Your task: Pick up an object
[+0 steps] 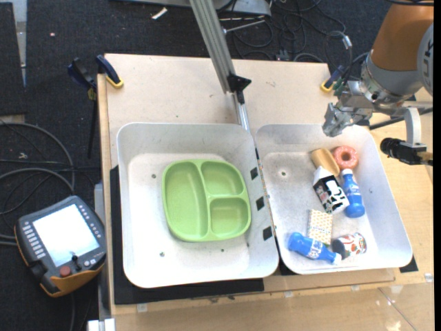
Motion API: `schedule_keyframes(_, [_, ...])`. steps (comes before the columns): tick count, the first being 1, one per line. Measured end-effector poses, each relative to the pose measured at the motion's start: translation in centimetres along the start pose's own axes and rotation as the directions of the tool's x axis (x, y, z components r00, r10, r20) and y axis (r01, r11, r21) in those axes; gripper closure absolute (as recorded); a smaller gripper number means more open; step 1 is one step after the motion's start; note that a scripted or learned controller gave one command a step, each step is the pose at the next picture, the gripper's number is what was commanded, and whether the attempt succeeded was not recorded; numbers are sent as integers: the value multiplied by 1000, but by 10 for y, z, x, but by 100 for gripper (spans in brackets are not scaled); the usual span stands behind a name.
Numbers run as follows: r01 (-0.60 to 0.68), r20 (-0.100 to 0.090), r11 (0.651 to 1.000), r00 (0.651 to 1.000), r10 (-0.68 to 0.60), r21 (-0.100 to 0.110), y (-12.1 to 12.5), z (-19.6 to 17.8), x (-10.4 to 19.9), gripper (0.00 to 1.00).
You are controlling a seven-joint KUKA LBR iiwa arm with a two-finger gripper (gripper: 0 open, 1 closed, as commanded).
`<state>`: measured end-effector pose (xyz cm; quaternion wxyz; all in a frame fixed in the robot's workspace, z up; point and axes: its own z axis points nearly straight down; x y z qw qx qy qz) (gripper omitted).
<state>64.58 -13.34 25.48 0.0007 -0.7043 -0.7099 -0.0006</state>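
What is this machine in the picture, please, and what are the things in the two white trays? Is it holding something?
One camera looks down at a slant on a bench with two shallow white bins. The grey and orange shape at the upper right is a robot arm; its claw hangs above the far edge of the right bin. I see nothing held in it. The left bin holds a green divided plate. The right bin holds a pink ring, a bottle with a black and white label, two blue bottles, a small patterned card and a small can. The box with a screen at the lower left looks like the arm's hand controller.
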Motion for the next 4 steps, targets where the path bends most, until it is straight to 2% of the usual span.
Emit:
schedule_keyframes(2, [0, -1, 1000, 1000, 0, 3, -22, 23, 100, 100])
schedule_keyframes(3, [-1, -1, 1000, 1000, 1, 2, -46, 19, 147, 100])
schedule_keyframes(4, [1, 0, 1000, 1000, -1, -1, -55, 10, 199, 100])
